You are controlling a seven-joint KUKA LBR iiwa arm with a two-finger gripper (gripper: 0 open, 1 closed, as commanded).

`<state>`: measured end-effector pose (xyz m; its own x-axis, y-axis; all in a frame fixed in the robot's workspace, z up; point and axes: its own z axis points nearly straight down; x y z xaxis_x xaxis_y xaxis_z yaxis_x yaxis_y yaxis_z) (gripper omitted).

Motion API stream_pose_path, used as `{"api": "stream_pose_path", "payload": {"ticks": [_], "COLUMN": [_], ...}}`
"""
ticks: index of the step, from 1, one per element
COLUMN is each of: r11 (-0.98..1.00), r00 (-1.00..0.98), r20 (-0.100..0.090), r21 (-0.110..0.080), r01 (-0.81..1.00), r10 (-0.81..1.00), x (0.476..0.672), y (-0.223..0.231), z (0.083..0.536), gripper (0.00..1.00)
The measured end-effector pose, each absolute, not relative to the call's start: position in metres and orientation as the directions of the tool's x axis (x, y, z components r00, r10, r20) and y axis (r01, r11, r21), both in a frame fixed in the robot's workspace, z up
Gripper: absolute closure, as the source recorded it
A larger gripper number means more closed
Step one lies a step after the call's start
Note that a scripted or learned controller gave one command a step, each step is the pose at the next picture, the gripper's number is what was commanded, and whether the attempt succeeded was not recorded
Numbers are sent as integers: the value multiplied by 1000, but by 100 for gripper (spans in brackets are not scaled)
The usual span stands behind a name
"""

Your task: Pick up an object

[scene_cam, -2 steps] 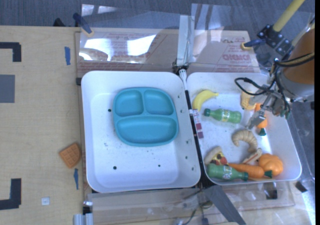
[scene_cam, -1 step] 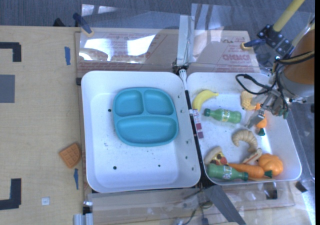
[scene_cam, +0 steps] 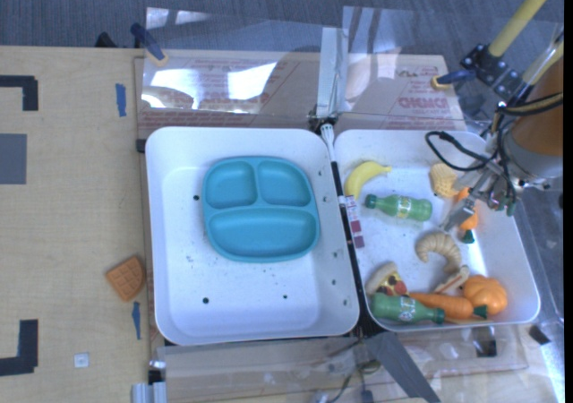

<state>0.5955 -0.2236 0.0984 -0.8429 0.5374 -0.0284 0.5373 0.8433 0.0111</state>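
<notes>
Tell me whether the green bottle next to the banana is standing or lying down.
Lying down. The green bottle rests on its side on the right bin floor, cap pointing toward the banana.

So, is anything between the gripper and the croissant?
Nothing visible. The croissant lies just below-left of the gripper in view, bare bin floor between; a small orange piece sits right beside that gap.

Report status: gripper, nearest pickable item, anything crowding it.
Gripper low in right bin, grasp unclear. Croissant just below it. Green bottle and a yellowish item close by.
</notes>
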Motion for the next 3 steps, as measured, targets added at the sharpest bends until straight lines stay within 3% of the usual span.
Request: {"api": "stream_pose_path", "payload": {"ticks": [1,2,3], "r11": [805,806,716], "r00": [-805,-806,-715], "r20": [-6,-16,-15], "r21": [10,10,10], "r01": [594,592,698], "r10": [594,592,698], "x": [585,587,593], "y": [-219,-220,-173], "z": [89,101,238], "gripper": [0,100,100]}}
